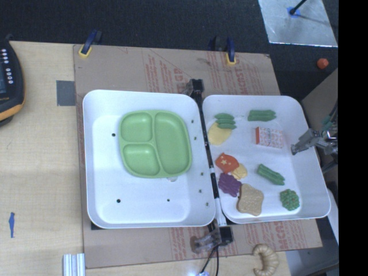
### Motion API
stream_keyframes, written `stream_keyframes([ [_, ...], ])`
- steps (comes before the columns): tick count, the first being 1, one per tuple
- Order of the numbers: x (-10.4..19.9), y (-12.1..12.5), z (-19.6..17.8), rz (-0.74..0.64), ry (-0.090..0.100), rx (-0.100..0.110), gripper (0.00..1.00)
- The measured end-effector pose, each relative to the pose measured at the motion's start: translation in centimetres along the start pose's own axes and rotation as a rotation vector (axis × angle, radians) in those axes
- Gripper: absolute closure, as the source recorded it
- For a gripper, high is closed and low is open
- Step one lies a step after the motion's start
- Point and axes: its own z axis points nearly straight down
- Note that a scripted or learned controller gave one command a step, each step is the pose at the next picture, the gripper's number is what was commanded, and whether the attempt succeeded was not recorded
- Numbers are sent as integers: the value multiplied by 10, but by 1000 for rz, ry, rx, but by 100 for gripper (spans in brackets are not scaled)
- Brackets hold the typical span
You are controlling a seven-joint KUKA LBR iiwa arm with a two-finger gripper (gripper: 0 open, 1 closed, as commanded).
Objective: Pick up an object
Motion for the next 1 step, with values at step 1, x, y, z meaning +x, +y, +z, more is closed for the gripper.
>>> stream_keyframes([
  [1, 19, 38, 91, -5, 1, 3, 0],
])
